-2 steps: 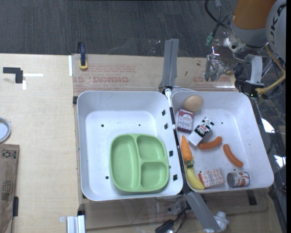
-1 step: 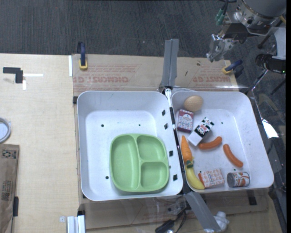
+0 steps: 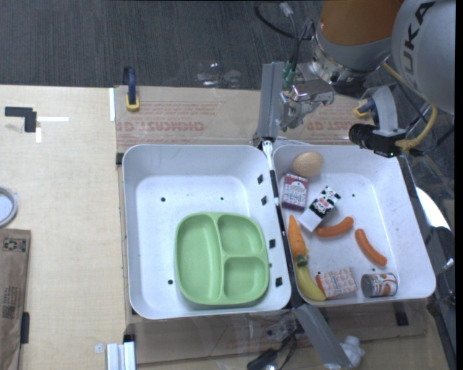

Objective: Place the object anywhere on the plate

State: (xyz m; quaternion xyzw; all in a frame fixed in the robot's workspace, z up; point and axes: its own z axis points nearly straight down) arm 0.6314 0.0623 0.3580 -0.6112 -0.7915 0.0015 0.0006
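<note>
Plate: a pale green plastic plate [image 3: 221, 258] with rounded corners, split into three compartments (one long one on its left side, two smaller ones on its right); its surface looks smooth and bare. It lies flat in the left shallow white bin [image 3: 145, 217], toward that bin's near right corner, well below and to the left of the jaws.

Gripper: the metal two-finger gripper [image 3: 295, 112] hangs above the far edge of the bench, over the top of the divider between the two bins; whether its jaws are parted or closed I cannot tell, and nothing is visible between them.

Arm: grey links with an orange band [image 3: 358, 18] just above and right of the jaws.

Right bin: a second shallow white bin [image 3: 383, 195] sits below the jaws and to their right.

Contents of right bin: nearest below the jaws, a tan egg-shaped object [image 3: 307, 163]; then a small pink box [image 3: 294, 191] and a black-and-white carton [image 3: 325, 202]; farther down, two orange sausage-shaped pieces [image 3: 334, 229] [image 3: 371, 247], an orange carrot [image 3: 296, 238] along the divider, a yellow banana [image 3: 309, 283], a small printed packet [image 3: 337, 282] and a tin can lying on its side [image 3: 378, 285].

Bench: cardboard [image 3: 181, 115] lies left of the jaws.
</note>
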